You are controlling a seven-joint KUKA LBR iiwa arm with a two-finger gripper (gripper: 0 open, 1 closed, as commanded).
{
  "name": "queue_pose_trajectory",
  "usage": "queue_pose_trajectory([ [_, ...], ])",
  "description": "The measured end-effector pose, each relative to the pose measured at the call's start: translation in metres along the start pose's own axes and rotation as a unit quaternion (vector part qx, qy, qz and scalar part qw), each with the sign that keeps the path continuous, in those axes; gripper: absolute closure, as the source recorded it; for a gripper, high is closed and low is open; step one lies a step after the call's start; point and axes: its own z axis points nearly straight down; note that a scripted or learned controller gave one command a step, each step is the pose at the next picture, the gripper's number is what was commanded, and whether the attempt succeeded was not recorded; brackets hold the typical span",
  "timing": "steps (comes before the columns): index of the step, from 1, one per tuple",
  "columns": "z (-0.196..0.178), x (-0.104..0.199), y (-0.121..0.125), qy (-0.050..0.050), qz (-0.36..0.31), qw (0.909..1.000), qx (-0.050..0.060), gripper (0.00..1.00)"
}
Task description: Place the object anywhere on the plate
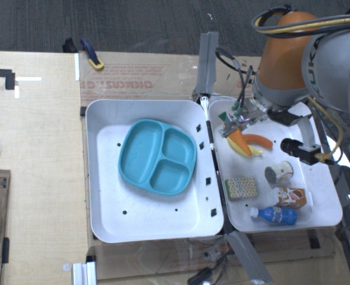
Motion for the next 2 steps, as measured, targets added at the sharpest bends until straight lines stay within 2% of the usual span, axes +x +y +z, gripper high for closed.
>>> queue_pose_trajectory([
  [1,0.000,0.099,-0.007,0.000,-0.059,0.9983,0.000,1.00],
  [2,-0.031,0.071,0.023,-0.001,0.116,0.9932,-0.001,1.00],
])
